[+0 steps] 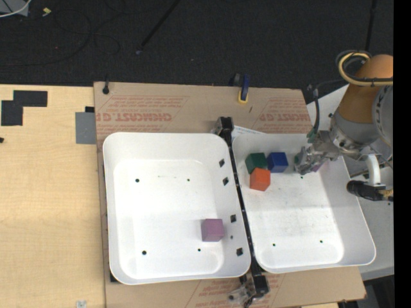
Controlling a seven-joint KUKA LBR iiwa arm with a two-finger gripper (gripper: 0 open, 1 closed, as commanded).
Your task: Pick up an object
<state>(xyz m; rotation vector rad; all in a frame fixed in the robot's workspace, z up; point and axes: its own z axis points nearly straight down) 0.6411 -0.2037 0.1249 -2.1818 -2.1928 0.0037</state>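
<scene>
Near the right bin's (pixel 359 236) far edge, the end effector (pixel 309 162) hovered, its state impossible to tell, just beside 3 clustered blocks (pixel 266 167); crowding risked a nudge instead of a grasp.

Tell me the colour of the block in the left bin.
Pale purple block, seen in the camera view.

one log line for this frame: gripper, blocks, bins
gripper: low in right bin, right of blue block | green block, orange block: clustered beside blue | purple block: left bin | grasp: unconfirmed
</scene>
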